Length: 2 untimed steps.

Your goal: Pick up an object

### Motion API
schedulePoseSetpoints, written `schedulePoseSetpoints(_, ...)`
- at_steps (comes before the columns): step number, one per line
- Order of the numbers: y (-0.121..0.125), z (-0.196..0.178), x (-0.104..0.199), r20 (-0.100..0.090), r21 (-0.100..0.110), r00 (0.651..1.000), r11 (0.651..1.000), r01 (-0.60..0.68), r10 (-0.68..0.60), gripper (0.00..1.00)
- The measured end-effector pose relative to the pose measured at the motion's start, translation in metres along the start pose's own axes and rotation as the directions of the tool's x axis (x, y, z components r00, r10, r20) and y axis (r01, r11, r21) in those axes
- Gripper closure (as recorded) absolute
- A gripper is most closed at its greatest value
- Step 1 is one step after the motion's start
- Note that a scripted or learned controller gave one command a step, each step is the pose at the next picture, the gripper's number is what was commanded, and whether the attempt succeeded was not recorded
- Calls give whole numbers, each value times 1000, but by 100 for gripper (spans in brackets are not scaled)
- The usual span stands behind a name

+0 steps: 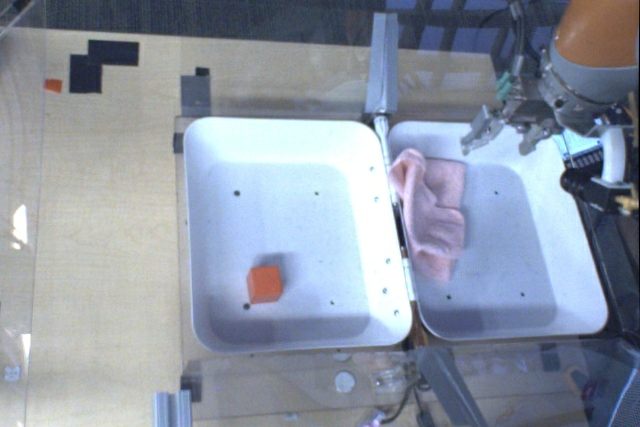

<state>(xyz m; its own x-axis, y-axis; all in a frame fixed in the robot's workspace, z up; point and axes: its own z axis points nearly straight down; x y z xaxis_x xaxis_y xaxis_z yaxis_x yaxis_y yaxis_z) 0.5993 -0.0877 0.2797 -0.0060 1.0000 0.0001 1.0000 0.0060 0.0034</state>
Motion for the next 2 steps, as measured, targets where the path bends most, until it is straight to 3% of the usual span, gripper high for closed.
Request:
schedulePoseSetpoints(1,29,151,-6,0,1,1000,1000,17,-17,0)
schedulePoseSetpoints(2,60,192,-21,0,-7,999,999,-51,51,0)
